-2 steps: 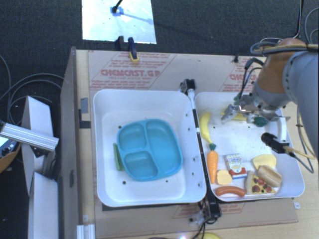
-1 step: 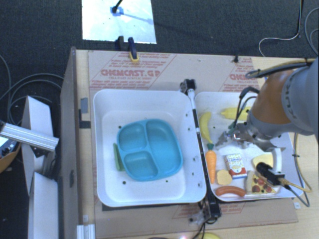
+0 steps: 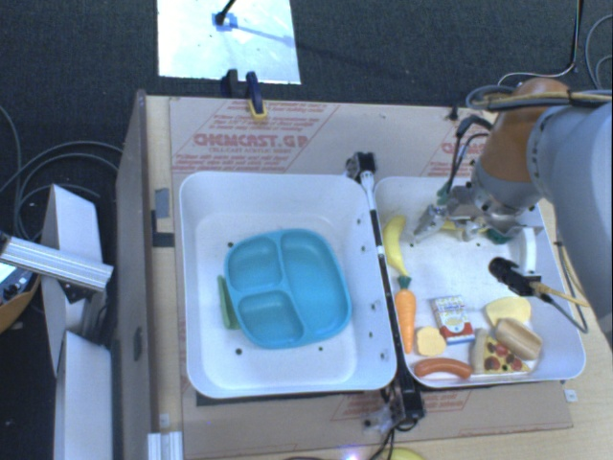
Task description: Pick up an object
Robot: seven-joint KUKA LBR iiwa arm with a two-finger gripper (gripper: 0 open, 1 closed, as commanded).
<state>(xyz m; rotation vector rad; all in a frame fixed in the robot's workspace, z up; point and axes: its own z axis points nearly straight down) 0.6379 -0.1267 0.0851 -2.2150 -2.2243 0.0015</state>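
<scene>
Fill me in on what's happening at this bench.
A grey arm with an orange band reaches in from the right, its gripper low over the far end of the right bin, with nothing between its fingers. That bin holds toy food: a banana, a carrot, a sausage and more. The left bin holds a blue divided tray.

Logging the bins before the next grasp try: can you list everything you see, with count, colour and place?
bins: 2, white, side by side on the bench
divided plate: 1, blue, left bin
green item: 1, against that plate's left edge
banana: 1, yellow, right bin, left wall
carrot: 1, orange, below the banana
small carton: 1, red and white, right bin
toy foods: several, yellow, tan, red, right bin's near edge
arm: 1, grey with orange band
gripper: 1, over right bin's far part
</scene>
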